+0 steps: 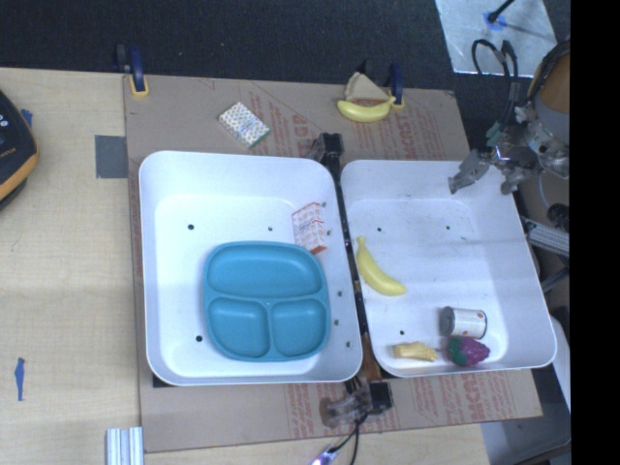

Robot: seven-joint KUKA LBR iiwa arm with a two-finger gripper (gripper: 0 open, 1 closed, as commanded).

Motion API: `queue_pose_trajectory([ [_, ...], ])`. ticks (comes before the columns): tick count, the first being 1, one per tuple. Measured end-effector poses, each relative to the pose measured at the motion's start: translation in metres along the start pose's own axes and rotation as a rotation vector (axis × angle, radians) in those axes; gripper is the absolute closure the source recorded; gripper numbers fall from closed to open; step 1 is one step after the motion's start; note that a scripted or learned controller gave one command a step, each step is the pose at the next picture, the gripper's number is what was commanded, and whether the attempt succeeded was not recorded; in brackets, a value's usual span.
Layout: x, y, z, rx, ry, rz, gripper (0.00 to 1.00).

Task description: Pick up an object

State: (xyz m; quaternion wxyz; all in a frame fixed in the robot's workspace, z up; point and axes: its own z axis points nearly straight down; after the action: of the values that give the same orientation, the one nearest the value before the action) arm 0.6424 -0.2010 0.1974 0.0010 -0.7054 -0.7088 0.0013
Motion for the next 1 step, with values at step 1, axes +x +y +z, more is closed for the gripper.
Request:
queue_pose_trajectory([
  [1,-0.0112,-0.1009,-0.0892,-0.002,0.000,0.002,0.00],
])
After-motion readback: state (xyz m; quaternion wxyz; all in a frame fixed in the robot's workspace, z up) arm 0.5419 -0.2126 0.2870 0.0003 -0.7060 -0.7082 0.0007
